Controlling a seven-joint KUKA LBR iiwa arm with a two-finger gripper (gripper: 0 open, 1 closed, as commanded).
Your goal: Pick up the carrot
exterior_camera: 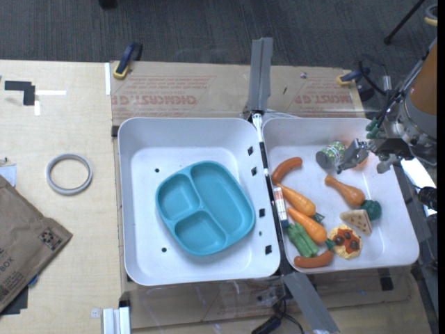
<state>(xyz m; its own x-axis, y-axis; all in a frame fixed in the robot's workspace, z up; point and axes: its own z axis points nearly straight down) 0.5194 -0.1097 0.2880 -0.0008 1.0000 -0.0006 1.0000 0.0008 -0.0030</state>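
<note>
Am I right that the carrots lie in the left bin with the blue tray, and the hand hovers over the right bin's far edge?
Not quite: the camera view shows the carrots in the right bin among the toy food. The blue tray sits in the left bin. The hand hovers over the right bin's far edge.

One fixed camera is looking down at a slant from above the surface (pixel 55 89), framing both bins (pixel 132 186) fully.

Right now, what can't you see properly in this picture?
- Gripper, camera view: blurred and small, so its fingers are unclear.
- Grey arm with orange band: cut off by the right edge.
- Lower orange carrot: its leafy end overlaps the green vegetable.
- Brown cardboard box: cut off by the left edge.
</note>
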